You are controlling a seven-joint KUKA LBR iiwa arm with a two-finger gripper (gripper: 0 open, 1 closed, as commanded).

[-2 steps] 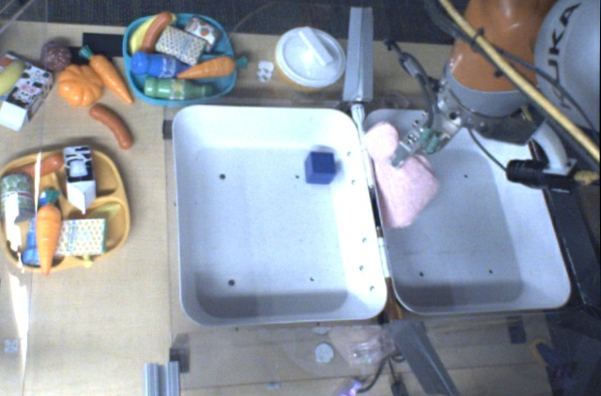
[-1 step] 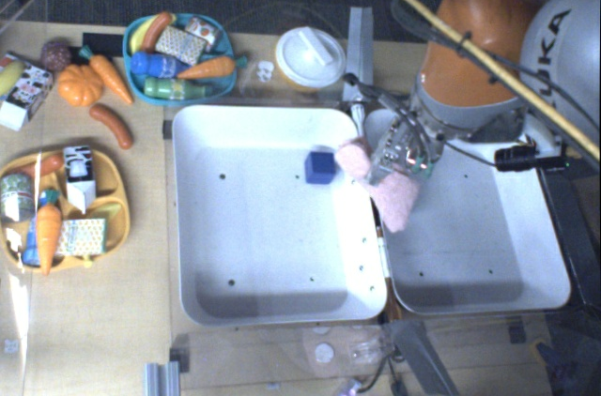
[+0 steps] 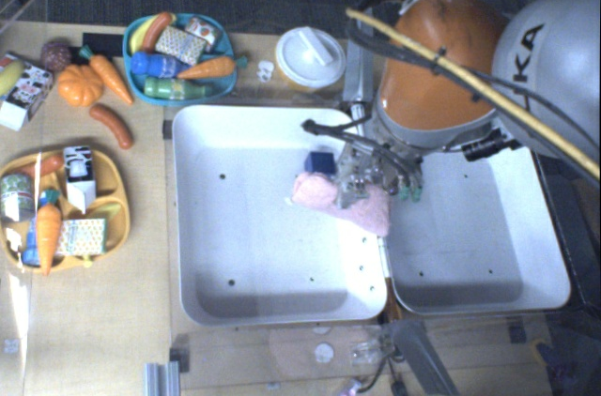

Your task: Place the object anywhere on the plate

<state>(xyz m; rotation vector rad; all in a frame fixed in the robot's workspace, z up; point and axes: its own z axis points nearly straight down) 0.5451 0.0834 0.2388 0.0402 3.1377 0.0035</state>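
I am looking down on both bins from the fixed camera. The arm (image 3: 441,66) is reaching in from the right, its orange band sitting above the wrist, and the grey casing at the far right is showing the letters "KA" in dark print, the rest of the word being cut off. The gripper (image 3: 362,183) is hanging low over the right edge of the left bin (image 3: 235,272), close to the wall shared with the right bin (image 3: 488,281). I cannot tell how the gripper is set, because the wrist is covering it from above.

A pink plate (image 3: 324,192) is lying in the left bin, partly under the gripper and running toward the shared wall. A small dark blue block (image 3: 320,162) is sitting just beside the plate's upper edge; I cannot tell whether the two are touching.

Outside the bins, a white lidded tub (image 3: 310,56) is standing above the left bin. A blue bowl (image 3: 180,58) and a yellow tray (image 3: 64,208) of toy food are resting on the bench at left. Some packets there are carrying print, but it is too small to read.
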